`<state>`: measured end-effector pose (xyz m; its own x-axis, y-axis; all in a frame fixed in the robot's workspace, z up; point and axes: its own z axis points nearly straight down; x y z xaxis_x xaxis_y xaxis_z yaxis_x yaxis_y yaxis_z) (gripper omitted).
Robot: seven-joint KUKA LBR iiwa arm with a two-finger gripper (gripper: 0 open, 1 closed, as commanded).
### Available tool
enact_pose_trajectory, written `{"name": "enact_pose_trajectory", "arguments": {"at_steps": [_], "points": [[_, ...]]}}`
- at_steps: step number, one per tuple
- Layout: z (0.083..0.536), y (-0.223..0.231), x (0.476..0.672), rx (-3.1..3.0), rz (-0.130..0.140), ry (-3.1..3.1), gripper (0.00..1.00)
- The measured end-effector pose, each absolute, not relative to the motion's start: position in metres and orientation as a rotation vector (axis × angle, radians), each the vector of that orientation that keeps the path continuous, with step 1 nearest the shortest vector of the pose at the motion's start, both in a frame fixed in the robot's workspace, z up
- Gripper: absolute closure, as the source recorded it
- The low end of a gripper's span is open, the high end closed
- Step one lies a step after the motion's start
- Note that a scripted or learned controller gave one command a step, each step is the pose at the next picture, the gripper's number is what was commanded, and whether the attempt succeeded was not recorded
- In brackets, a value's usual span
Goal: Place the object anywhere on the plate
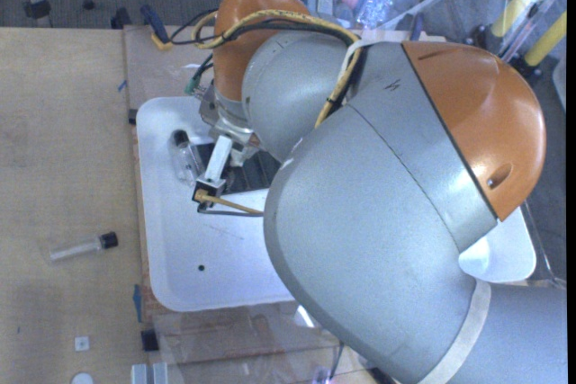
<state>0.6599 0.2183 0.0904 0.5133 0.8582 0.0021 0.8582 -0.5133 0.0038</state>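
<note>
1. Because the bulky grey arm (396,220) with its orange band covers most of the shallow white bin (171,274), no plate can be picked out, so a release made from here could be judged to miss it.
2. A small clear object with a dark cap (183,147) is seen lying on the bin floor just left of the pincer (209,193); it is taken, as a judgement only, to be the task's thing, and it could be knocked aside if the pincer is lowered off-centre.
3. A thin yellowish strip is seen by the pincer's tip; what it is cannot be told.
4. Whether the pincer is released or clenched cannot be told, and nothing can be confirmed as grasped by it.
5. A similar capped tube (83,246) lies on the wooden table (54,130), well apart from the bin.
</note>
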Motion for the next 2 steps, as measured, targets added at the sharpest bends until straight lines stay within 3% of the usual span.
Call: {"name": "enact_pose_trajectory", "arguments": {"at_steps": [1,2], "points": [[0.135,0.225,0.589,2.411,-0.007,2.018,1.00],[0.219,0.226,0.599,1.979,-0.001,2.439,1.00]]}}
